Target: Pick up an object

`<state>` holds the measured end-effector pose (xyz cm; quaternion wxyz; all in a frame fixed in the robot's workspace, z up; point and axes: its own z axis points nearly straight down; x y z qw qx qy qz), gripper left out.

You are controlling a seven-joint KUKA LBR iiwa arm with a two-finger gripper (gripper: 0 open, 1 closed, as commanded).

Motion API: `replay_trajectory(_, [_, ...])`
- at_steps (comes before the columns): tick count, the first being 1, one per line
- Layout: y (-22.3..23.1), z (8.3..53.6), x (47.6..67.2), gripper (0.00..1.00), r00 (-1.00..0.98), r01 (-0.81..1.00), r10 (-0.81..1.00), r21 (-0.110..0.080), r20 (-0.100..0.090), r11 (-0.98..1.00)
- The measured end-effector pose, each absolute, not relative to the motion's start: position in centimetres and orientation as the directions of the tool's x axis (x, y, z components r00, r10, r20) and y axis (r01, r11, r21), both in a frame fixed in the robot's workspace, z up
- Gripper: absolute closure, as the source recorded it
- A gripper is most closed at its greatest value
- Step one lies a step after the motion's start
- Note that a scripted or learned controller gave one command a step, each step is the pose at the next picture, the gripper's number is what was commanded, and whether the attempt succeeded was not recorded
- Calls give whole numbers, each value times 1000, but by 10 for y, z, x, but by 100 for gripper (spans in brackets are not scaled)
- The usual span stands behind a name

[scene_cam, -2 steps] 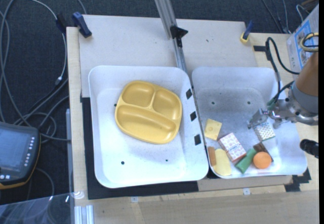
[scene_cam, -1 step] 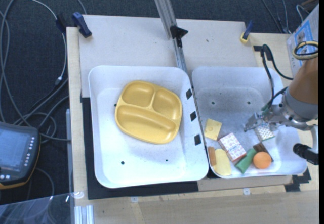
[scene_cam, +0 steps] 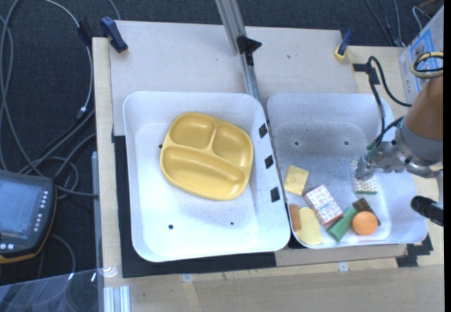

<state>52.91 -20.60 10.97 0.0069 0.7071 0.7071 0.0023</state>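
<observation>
- End effector [scene_cam: 369, 168] low over the right bin [scene_cam: 317, 117], near its right wall, hanging from the grey arm [scene_cam: 423, 136] with the orange band above the wrist.
- Impossible to tell how far open, or whether anything is gripped; metal parts too small and blurred.
- Just beneath the end effector, a small pale patterned card [scene_cam: 364, 184], touching or nearly touching the tip; contact not certain.
- Below the end effector, toward the bin's front edge: a dark brown block [scene_cam: 362, 206], and right under that an orange ball [scene_cam: 364, 223].
- Beside the ball, on the side away from the arm, a green block [scene_cam: 342, 225] lying at a slant.
- Farther from the end effector along the same front edge: a white box with red print [scene_cam: 323, 204], a pale yellow oval piece [scene_cam: 310, 226] with a thin orange-brown strip [scene_cam: 294, 215] against it, and a yellow cheese-like wedge [scene_cam: 297, 180].
- Well away from the end effector, in the left bin [scene_cam: 148, 226]: 1 yellow divided plate [scene_cam: 207, 156] with 3 compartments.
- Both bins on the light desk [scene_cam: 183, 57], with 2 blue clamps [scene_cam: 113, 33] at its far corners.
</observation>
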Motion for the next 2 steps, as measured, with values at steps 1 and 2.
replay_trajectory(1, [-211, 154, 532, 100, -1, 1000, 1000, 6, -2, 1])
replay_trajectory(2, [-213, 198, 535, 100, -1, 1000, 1000, 6, -2, 1])
